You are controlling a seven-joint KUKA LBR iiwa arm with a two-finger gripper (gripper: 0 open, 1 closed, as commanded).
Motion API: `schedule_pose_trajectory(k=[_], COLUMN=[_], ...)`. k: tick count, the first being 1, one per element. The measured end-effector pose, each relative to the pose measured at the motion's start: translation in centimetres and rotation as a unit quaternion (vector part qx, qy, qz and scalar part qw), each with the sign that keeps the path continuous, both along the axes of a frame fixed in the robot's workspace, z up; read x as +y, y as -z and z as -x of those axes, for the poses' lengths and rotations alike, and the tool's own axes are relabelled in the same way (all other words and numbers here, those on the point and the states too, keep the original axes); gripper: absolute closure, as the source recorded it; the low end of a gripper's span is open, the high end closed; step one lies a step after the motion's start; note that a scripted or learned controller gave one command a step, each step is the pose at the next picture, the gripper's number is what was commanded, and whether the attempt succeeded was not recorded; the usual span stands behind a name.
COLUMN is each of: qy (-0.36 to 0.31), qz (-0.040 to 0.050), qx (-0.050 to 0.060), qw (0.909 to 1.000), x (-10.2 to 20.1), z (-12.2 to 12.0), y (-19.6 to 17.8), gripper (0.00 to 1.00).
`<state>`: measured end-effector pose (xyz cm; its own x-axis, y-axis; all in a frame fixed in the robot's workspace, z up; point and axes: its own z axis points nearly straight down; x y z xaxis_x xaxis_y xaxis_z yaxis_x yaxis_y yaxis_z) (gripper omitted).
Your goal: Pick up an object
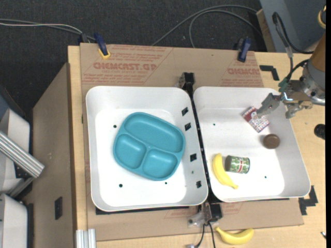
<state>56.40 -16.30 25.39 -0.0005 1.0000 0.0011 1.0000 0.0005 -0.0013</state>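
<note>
Over the far right side of the right bin (pixel 258 186), on a counter (pixel 134 68) covered with printed brown board: pincer (pixel 280 106) spread open, nothing between its fingers, one finger (pixel 269 105) hanging just above and beside a small red-and-white packet (pixel 255 119), the other finger nearer the bin's right rim. Behind it, reaching in from the right, grey arm (pixel 313 79) with a dark cable looped along it. Below the packet and slightly to the right, close by but apart from it, a brown round lump (pixel 271 141) on the white floor of the bin. Nearer the front of the same bin, a green can (pixel 238 164) lying on its side, touching or almost touching a yellow banana (pixel 223 173) curved along its left. Beside it, in the left bin (pixel 103 118), a teal divided plate (pixel 149 146) lying flat and slightly turned, with three compartments. Off the bins, at the front edge of the counter, a second banana (pixel 238 235). At the back edge, two blue clamps (pixel 102 46) gripping the board, with grey cables (pixel 217 14) trailing over the dark floor beyond.
</note>
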Motion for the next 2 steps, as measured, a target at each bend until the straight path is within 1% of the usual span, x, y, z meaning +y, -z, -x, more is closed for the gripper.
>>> schedule_pose_trajectory(k=[1, 2], qy=[0.001, 0.001], qz=[-0.0009, -0.0011], qx=[0.003, 0.003], qw=[1.0000, 1.0000], x=[-0.4, -0.4], z=[1.0, 1.4], y=[5.0, 11.2], gripper=[0.00, 0.00])
